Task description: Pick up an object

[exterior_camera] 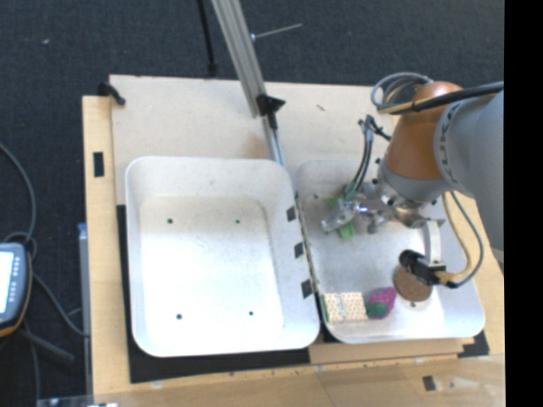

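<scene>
Lying by the near wall of the right bin (462, 312), well apart from the gripper (344, 219) poised over that bin's far-left part: a brown round disc (413, 287), likely stiff and flat, best pinched across its edge; a pale patterned block (344, 307), probably light and rigid, easiest taken across its short sides; a small magenta-and-green lump (381, 302) touching the block, seemingly soft and apt to roll. Cannot tell how the jaws stand, with something green (346, 230) just beneath. Smooth, shallow white plastic below, and tight room against that wall.
</scene>
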`<control>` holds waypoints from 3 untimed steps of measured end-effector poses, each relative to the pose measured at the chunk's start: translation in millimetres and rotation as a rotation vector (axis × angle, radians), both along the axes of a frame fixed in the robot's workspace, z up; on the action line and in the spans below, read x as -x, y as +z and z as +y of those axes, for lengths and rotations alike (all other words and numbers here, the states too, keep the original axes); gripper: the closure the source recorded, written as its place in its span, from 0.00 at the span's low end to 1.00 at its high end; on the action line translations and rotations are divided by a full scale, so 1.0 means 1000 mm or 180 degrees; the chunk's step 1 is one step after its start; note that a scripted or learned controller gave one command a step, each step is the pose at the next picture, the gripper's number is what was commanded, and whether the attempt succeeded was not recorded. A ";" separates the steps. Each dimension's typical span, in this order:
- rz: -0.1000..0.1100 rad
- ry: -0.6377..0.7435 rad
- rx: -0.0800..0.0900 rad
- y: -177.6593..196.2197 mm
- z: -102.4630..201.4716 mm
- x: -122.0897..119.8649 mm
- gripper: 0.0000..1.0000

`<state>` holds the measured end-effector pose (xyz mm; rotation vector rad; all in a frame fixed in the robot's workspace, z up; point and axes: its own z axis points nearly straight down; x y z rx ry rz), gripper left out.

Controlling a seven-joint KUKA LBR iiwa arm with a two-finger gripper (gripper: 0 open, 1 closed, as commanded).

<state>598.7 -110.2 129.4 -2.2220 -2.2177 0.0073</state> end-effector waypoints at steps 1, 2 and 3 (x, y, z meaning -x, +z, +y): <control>-0.0008 -0.0003 0.0000 -0.030 -0.001 0.000 0.00; -0.0028 -0.0025 -0.0002 -0.017 -0.002 -0.001 1.00; -0.0040 0.0020 -0.0001 0.047 0.000 -0.006 1.00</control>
